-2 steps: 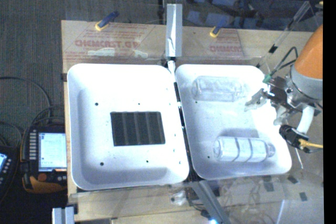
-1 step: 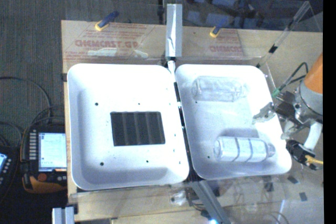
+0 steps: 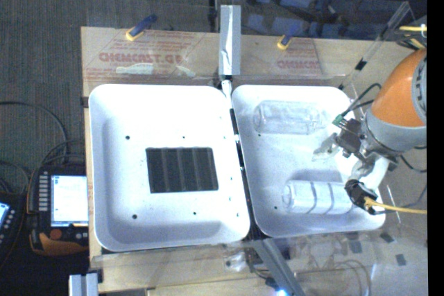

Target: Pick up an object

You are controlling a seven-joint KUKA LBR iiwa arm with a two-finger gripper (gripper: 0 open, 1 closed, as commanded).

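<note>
The clear bottle (image 3: 316, 196) lies on its side in the right bin (image 3: 298, 90), not lifted yet, so the whole grasp is left, and my claw (image 3: 345, 143) hangs near it, seemingly above, spread or pressed together I cannot tell.

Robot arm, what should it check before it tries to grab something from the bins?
1. Clear plastic bottle lies on its side at the back of the right white bin: ok.
2. Pale ribbed cylinder lies at that bin's front, apart from the bottle: ok.
3. Dark ribbed rectangular slab lies flat in the left white bin: ok.
4. Gripper is above the right bin: ok.
5. Gripper carries nothing: cannot tell.
</note>
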